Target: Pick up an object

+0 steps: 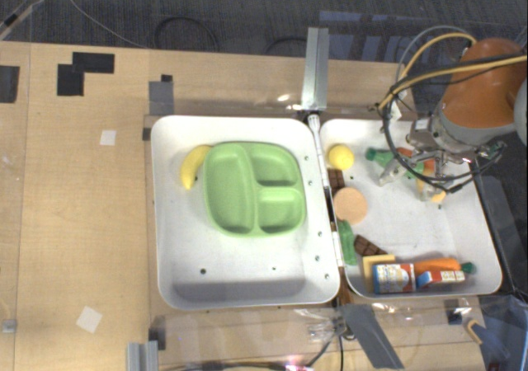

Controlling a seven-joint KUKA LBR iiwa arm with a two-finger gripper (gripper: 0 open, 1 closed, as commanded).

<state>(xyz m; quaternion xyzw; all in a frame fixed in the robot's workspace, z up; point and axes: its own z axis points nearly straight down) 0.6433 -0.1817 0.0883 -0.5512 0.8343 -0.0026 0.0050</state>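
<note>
Camera view, looking down on two white bins side by side. Left bin [173,270]: green divided tray [252,188] near the middle; banana [194,165] touching its left edge. Right bin [462,233]: yellow ball [340,157] at the upper left; tan disc [351,204] just below it; green stick [346,241] along the left wall; brown block [365,244] beside it; box with blue label [391,276] and orange bottle [437,272] along the lower wall. Arm [487,97], orange band uppermost, reaches in from the right over the right bin's upper part. Gripper [433,170] sits low among small green and orange items [388,159]; finger state cannot be told, and no item is seen held.
</note>
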